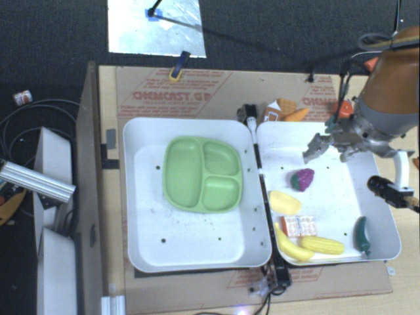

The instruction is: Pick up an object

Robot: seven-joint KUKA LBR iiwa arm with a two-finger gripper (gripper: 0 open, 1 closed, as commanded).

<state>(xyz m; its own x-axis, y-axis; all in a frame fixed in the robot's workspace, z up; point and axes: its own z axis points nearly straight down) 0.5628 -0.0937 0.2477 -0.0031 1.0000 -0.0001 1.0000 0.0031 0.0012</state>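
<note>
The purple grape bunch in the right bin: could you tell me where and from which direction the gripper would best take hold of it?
Probably from straight above, closing across the middle of the purple grape bunch. It is small and rounded, lying alone on the floor of the right bin, with bare space all round it. The yellow piece below it lies apart, so the gripper, just above and to the right, has room.

Your candidates all lie in the right bin [377,195]. The purple grape bunch [302,179] with a green stem end sits alone near the bin's middle. Below and left of it, a pale yellow rounded piece [285,203] lies by the bin's left wall. A small red-and-white box [300,226] lies just below that, touching the banana [291,245], which curves along the front left corner. The corn cob [321,245] lies flat beside the banana. A dark green vegetable [361,235] lies apart at the front right.
</note>
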